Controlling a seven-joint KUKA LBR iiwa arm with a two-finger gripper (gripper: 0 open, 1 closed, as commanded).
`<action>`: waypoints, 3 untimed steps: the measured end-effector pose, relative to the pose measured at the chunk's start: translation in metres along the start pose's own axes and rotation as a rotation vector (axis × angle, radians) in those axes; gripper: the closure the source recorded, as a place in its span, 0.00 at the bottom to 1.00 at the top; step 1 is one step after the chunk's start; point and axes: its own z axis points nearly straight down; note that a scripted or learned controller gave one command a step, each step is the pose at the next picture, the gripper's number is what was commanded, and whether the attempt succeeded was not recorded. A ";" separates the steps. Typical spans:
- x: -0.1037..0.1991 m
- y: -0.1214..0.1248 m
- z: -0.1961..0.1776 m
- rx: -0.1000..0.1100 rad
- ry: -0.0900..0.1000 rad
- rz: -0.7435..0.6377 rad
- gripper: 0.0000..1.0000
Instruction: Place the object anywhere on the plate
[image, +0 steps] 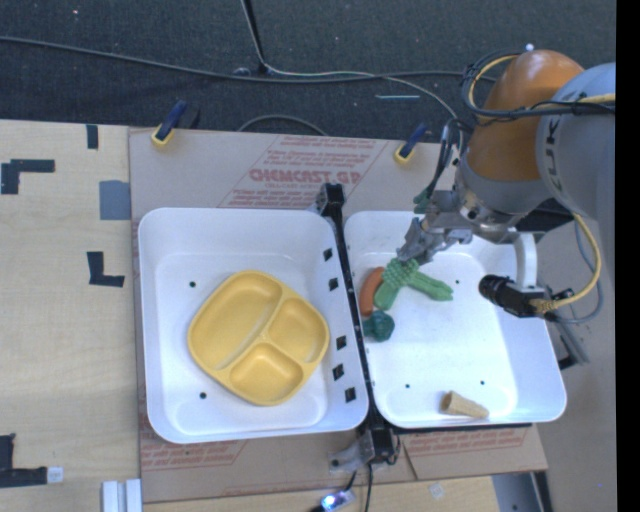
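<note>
The fingers hang low over the right bin, at the top of a green toy; I cannot tell whether they grip it. This looks like the pick-up step. Next, a lift and carry left to the yellow plate.

The arm runs out past the right edge, so its far part is cut off. The gripper is small and dark against the bin; whether its fingers touch the green toy below cannot be told. That green toy lies over part of the orange toy, hiding its right side. The cable on the floor leaves at the top edge.
</note>
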 end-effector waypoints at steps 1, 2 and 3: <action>0.045 0.016 -0.003 -0.002 0.001 -0.001 1.00; 0.096 0.030 -0.007 -0.002 0.001 -0.001 1.00; 0.156 0.042 0.008 -0.001 -0.001 -0.001 1.00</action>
